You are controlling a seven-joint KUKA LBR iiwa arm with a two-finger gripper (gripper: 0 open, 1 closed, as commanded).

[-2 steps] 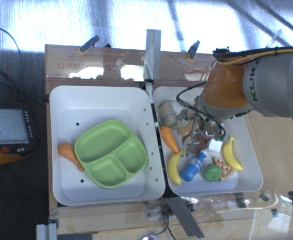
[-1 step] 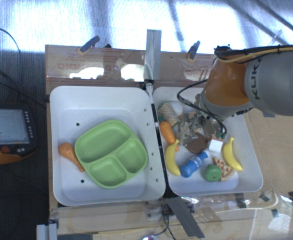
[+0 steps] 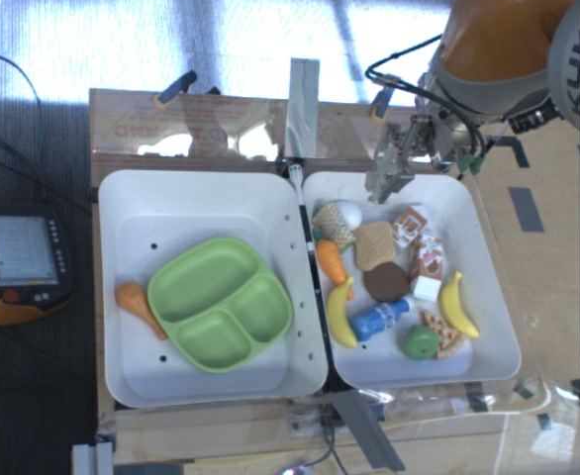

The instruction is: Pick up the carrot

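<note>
Floor (image 3: 122,28): blue-grey, ribbed, sunlit in bright patches at 12 o'clock, dark at 9. Wooden bench (image 3: 547,265) is seen at 3 o'clock. Handheld control pendant (image 3: 18,265) is laid at 9 o'clock.

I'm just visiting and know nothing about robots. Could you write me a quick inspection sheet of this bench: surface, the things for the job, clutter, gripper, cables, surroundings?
Surface: two shallow white bins side by side, left bin and right bin.
Job's things: carrot lies in the right bin, near its left wall.
Clutter: right bin also holds two bananas, a blue bottle, a green fruit, a brown round cookie; left bin holds a green divided plate and an orange drumstick-like toy.
Grippers: gripper hovers over the right bin's far edge, holding nothing.
Cables: black cables loop at the wrist.
Surroundings: a handheld control pad lies left of the bench.
</note>
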